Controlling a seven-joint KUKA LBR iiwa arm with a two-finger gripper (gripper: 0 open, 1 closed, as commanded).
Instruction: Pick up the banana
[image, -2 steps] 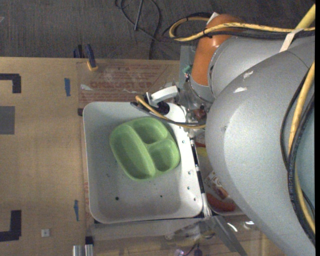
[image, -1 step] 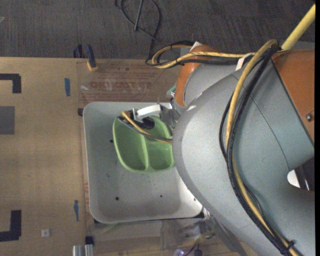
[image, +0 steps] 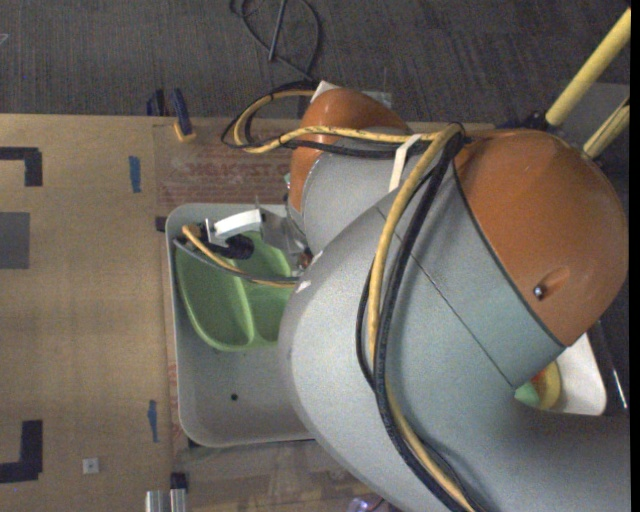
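Note:
My arm (image: 420, 300) takes up most of the camera view and reaches over the left bin (image: 215, 400). The gripper (image: 272, 240) sits low at the bin's far side, just above a large pale green bowl-like object (image: 228, 300). The arm covers the rest of that bin. In the right bin (image: 590, 390), a small yellow piece (image: 548, 385) beside a green bit peeks out from under the arm. I cannot tell whether that yellow piece is the banana.
The bins rest on a brown bench (image: 80, 300) marked with black and blue tape. The near part of the left bin's floor is bare white with a small dark dot (image: 234, 397). Yellow cables run along the arm.

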